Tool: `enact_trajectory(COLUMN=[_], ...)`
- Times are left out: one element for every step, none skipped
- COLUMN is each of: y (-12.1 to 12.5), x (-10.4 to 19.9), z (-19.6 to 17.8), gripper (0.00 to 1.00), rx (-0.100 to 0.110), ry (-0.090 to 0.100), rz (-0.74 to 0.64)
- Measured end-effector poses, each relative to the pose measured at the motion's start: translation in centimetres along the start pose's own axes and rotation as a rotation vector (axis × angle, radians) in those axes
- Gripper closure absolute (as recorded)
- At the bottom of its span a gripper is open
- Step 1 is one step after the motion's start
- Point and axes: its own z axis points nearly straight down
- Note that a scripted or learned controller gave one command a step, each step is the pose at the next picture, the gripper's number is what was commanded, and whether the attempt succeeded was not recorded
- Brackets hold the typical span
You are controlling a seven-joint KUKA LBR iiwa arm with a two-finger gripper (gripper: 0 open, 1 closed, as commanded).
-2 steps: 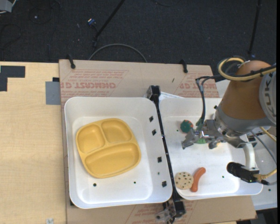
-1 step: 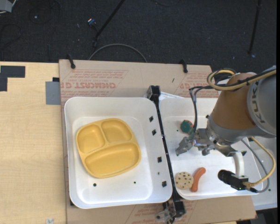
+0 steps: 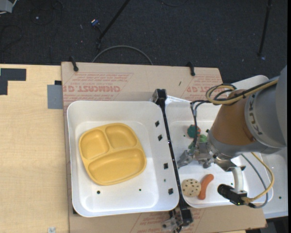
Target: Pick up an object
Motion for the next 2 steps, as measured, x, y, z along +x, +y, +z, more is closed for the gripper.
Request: enact_trajectory(y=[0.0,-0.6], x=[-0.1,-1.0], z=[-0.7,-5.4], gripper=[1.0,1.0], rx=[0.006,-0.004], ry=[0.002,-0.001], rz=[0.004,0.002])
